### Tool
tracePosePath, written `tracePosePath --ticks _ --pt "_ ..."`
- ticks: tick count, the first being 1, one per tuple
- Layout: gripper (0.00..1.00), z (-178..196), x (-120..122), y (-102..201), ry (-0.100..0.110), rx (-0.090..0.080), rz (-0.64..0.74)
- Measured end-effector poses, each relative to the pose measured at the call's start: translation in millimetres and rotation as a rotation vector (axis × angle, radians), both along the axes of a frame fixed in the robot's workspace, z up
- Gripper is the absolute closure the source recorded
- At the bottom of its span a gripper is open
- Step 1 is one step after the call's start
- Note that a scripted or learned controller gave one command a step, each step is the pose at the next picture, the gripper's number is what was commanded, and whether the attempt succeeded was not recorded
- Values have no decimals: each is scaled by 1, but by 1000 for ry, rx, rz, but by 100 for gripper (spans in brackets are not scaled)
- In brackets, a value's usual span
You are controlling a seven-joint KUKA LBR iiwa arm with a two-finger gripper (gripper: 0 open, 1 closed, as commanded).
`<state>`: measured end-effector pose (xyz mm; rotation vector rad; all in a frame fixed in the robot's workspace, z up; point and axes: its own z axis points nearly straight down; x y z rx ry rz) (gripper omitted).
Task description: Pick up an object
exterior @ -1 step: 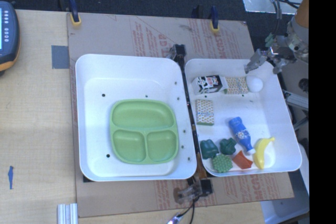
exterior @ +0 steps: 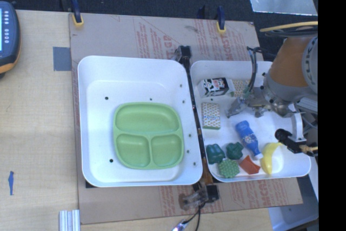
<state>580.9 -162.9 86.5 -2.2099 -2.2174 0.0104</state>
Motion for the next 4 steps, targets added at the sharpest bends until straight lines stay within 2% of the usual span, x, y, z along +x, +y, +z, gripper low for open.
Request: tracePosePath --ticks 1,2,3,4 --pt "0 4 61 -10 14 3 -3" --pt "0 5 -24 -4 -1 -1 1" --pt "0 5 -71 16 -5 -1 0" --pt "100 15 -70 15 -6 -3 2"
